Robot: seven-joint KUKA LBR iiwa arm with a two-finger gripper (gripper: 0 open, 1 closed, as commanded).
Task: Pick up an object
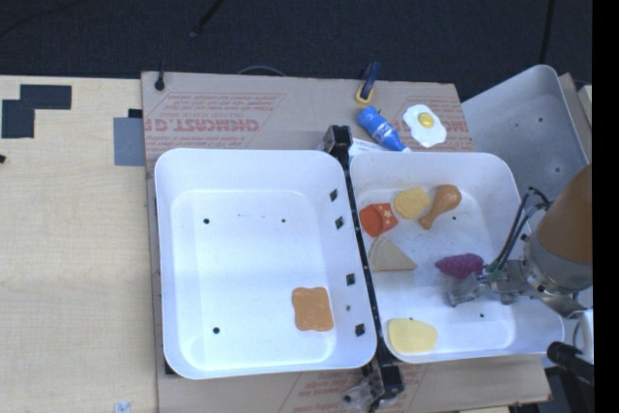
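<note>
Gripper [466, 290] low in the right bin [488, 164], sitting just below the purple toy [458, 264]; that toy is the likeliest target and serves as landmark here. It lies on the bin floor, touching or nearly touching the gripper's top; whether it sits between the fingers, and whether they are open or closed, cannot be told at this resolution. Judgement: small moulded play-food piece, light, stiff, somewhat slick, not fragile; take it across its narrow width at mid-body. Left of the toy: pale wedge [390, 255], and up-left a red piece [377, 219], yellow round [411, 202] and drumstick [441, 203]. Below-left of it: yellow disc [412, 336]. Far left, in the left bin [179, 208]: orange toast slice [312, 309]. Beyond the bin rim above: blue bottle [381, 129], fried egg [424, 125]. Bins rest on cardboard [232, 111] over a light wood tabletop [68, 247]; dark floor behind.
</note>
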